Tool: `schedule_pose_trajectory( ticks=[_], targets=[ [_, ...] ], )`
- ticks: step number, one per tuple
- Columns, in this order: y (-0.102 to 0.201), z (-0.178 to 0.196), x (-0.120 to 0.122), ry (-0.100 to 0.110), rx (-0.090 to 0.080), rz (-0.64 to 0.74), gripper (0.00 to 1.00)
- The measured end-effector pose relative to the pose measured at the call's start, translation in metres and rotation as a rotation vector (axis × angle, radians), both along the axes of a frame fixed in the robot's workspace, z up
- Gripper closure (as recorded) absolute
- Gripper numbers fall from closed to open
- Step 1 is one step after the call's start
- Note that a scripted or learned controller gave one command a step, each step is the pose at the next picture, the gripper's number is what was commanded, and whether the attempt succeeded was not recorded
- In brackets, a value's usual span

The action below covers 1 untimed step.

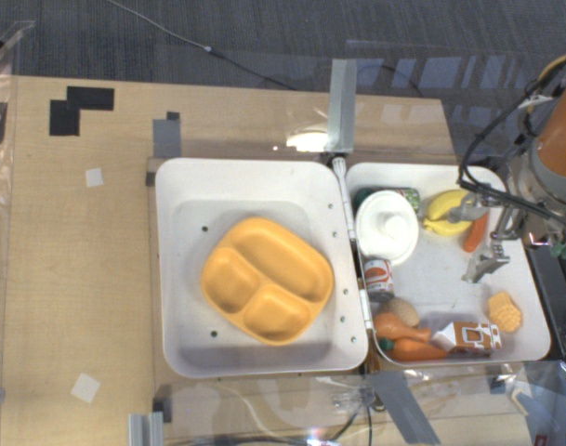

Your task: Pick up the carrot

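Glossy yellow plastic plate (268, 279)

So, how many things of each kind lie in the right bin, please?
Cans: 2
White tub: 1
Banana: 1
Orange carrot-like pieces: 2
Brown drumstick-like piece: 1
Carton: 1
Orange biscuit: 1
Total: 9

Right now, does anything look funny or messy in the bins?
Yes. The small red-labelled can lies tipped on its side against the right white bin's left wall. The yellow three-part plate sits crooked in the left bin.
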<state>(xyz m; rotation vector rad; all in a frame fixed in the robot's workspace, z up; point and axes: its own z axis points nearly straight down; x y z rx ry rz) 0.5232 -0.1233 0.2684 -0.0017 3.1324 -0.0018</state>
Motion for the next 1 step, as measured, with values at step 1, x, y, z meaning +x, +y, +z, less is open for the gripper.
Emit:
schedule_pose_trajectory(
  ticks=[1],
  targets=[
    [-0.0565,-0.09,0.0065,0.007,0.002,-0.146,0.0]
  ],
)
